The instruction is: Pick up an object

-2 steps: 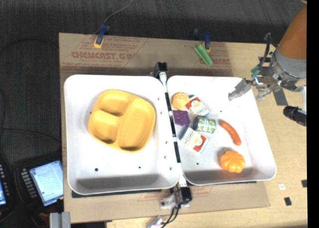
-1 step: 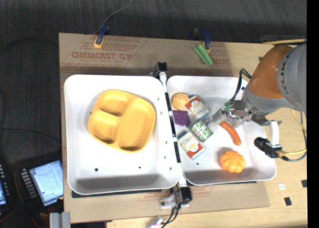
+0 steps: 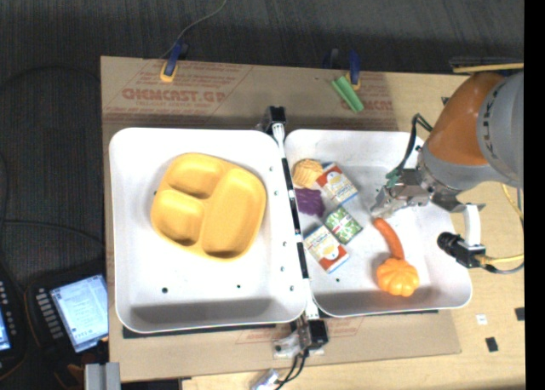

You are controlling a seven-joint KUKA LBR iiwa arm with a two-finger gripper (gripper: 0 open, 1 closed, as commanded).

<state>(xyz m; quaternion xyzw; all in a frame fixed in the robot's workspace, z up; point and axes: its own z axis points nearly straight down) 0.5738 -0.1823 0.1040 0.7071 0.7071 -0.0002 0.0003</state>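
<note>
Hovering over the right bin (image 3: 443, 295), the gripper (image 3: 385, 203) hangs just above the upper tip of an orange carrot (image 3: 390, 238); how its jaws stand cannot be told. An orange pumpkin (image 3: 398, 278) touches the carrot's lower end. Three small cartons (image 3: 336, 186) (image 3: 343, 225) (image 3: 326, 249), a purple piece (image 3: 308, 202) and a tan object (image 3: 305, 170) lie toward the divider. The left bin (image 3: 136, 295) holds a yellow sectioned tray (image 3: 209, 203).

The left bin (image 3: 128, 235) carries a yellow sectioned tray (image 3: 209, 203) at its middle. In the right bin (image 3: 443, 295) the gripper (image 3: 385, 203) hangs near the centre — just above an orange carrot (image 3: 390, 238) and a small pumpkin (image 3: 398, 277) towards the front edge. Three small cartons (image 3: 335, 186) lie along its left side.
</note>
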